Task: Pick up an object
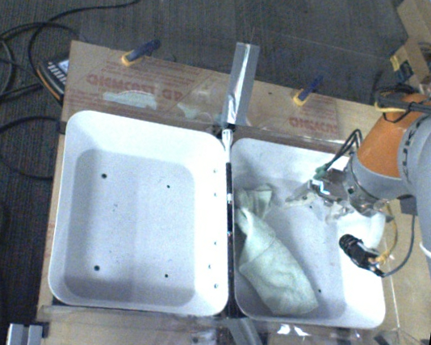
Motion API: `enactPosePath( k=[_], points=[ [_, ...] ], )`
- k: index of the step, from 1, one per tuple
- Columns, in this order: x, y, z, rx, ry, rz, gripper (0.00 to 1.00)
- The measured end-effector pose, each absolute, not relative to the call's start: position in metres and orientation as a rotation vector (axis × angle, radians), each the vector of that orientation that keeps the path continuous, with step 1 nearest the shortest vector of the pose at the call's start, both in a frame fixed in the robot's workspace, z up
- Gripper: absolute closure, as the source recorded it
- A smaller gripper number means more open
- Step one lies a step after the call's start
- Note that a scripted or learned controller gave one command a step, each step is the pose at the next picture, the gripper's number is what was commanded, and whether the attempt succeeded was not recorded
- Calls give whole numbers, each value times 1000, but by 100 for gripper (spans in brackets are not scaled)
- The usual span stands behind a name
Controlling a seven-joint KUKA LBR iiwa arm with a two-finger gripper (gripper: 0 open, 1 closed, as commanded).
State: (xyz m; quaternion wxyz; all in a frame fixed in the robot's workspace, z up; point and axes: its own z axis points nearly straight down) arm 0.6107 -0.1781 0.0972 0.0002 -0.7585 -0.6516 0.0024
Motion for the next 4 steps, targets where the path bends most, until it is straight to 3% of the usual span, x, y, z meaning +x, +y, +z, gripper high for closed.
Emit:
enactPosePath(
  k=[1,2,3,4],
  points=[
    [632,-103,91,-2126,-2332,-7,0],
    [615,-144,173,-2327,-2110,8,0],
    [567,-209,264,-2467,-1946,9,0],
    [547,-172,94,-2240,-2201,0,0]
  ],
)
